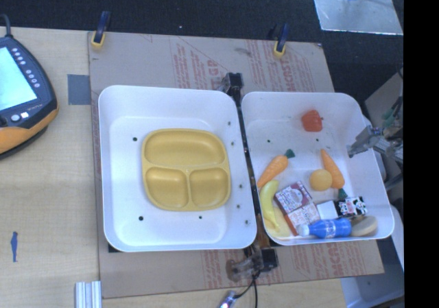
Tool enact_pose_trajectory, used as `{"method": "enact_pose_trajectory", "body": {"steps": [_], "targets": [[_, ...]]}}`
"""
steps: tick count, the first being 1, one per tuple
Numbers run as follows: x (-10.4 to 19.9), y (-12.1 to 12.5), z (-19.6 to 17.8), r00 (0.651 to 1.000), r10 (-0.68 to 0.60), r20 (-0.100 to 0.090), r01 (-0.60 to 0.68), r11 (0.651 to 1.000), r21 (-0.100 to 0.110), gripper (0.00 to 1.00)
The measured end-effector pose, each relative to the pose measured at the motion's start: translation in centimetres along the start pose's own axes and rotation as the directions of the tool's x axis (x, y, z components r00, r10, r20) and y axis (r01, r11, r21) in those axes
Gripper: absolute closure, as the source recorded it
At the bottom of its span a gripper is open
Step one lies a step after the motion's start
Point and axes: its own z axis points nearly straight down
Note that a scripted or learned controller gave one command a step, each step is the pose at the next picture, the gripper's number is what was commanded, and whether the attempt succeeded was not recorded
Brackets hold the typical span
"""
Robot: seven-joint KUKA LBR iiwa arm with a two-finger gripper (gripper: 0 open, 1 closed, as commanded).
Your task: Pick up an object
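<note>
- Grey metal, the gripper (361,142) pokes in at the right bin's (274,104) right rim, above the bin wall; whether it is open or closed I cannot tell, and nothing shows in its grasp.
- Nearest it lie a tapered orange carrot (332,167) and a round yellow fruit (320,180), touching.
- A red tomato (312,120) sits apart, toward the far wall.
- Lower down cluster a second carrot (273,168) with a green top, a curved banana (268,208), a printed carton (296,206) and a glossy blue-labelled bottle (330,228).
- The left bin (116,162) holds a smooth yellow divided plate (185,168).
</note>
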Motion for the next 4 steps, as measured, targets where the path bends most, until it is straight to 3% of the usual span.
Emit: {"method": "enact_pose_trajectory", "body": {"steps": [1, 2, 3, 4], "targets": [[-0.2, 7.6, 11.5, 1.000, -0.004, 0.001, 0.004, 1.000, 0.003, 0.00], [-1.4, 3.9, 17.9, 1.000, -0.002, 0.001, 0.002, 1.000, 0.002, 0.00], [3.3, 13.9, 17.8, 1.000, -0.001, -0.001, 0.001, 1.000, -0.002, 0.00], [-1.5, 14.6, 10.7, 1.000, 0.002, 0.000, -0.002, 1.000, -0.002, 0.00]]}}
